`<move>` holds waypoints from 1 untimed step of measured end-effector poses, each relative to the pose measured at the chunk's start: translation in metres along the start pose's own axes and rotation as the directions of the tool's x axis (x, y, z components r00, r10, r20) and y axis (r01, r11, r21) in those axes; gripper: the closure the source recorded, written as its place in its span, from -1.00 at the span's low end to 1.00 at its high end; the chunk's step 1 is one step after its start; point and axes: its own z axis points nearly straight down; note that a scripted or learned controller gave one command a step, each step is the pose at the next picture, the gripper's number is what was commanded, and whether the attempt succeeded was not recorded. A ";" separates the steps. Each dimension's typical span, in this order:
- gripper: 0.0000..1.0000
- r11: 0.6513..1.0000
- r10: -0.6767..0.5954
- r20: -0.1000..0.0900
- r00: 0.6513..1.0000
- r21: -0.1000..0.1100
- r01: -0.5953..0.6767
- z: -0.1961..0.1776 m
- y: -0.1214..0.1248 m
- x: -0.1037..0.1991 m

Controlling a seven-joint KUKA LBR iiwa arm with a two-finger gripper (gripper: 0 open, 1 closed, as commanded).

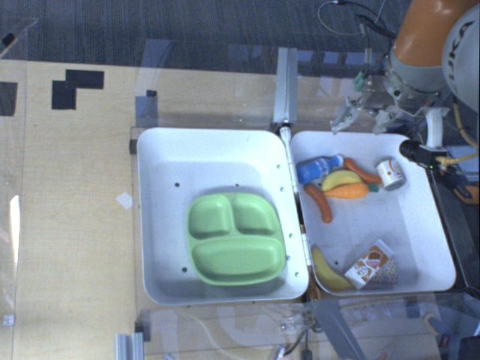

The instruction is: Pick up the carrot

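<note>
The carrot [346,191] is orange with a green tip and lies in the right bin [420,238] near its upper left, just below a yellow banana [340,178]. My gripper [365,118] hangs open above the bin's far rim, up and to the right of the carrot and well apart from it. Nothing is between its fingers.
Around the carrot lie a blue bottle [315,169], a red-brown sausage [318,202], another sausage [362,173] and a small can [390,174]. A second banana [328,271] and a snack packet [372,265] rest near the front. The left bin [161,201] holds a green divided plate [235,238].
</note>
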 end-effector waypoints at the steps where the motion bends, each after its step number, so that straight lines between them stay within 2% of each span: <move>1: -1.00 0.976 -0.218 0.000 0.976 0.000 0.218 0.100 -0.060 -0.036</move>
